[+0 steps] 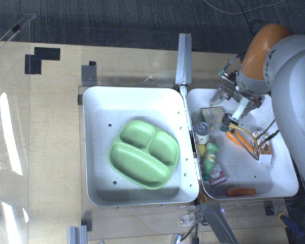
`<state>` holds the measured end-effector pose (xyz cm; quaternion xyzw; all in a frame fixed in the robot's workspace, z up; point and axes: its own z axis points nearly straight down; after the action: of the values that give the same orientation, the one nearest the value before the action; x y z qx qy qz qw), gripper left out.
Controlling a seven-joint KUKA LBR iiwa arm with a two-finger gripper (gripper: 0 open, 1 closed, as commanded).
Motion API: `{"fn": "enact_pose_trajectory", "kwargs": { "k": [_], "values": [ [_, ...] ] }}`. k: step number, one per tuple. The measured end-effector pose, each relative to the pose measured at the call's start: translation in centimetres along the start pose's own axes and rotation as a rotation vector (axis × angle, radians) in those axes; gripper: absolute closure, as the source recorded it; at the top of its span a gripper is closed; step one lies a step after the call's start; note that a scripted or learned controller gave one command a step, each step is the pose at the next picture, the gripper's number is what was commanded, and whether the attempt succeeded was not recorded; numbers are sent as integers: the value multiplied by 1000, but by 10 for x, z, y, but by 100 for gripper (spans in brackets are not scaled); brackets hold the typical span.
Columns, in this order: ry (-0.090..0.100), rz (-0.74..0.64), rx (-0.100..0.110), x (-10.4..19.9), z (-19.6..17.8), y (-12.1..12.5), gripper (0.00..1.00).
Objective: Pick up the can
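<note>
Sectioned plate [145,153] in left bin [99,136], can [202,132] in right bin [279,179].

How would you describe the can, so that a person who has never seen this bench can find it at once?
Look at the right bin of the two white bins, the one without the green divided plate. Along its left wall stands a small can, seen from above. It has a round silvery top, while the green bottle just below it in the picture is yellow-green and the mesh piece above it is flat.
</note>
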<state>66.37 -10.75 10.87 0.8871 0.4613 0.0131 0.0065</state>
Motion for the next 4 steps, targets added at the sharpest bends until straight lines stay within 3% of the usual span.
{"fn": "enact_pose_trajectory", "kwargs": {
  "k": [1, 2, 3, 4],
  "values": [
    [-14, -4, 21, 12, -23, 0, 0],
    [-28, 277, 35, 20, 20, -11, 0],
    [-21, 475, 17, -73, -2, 34, 0],
    [-19, 466, 15, -70, -12, 34, 100]
  ]
}}
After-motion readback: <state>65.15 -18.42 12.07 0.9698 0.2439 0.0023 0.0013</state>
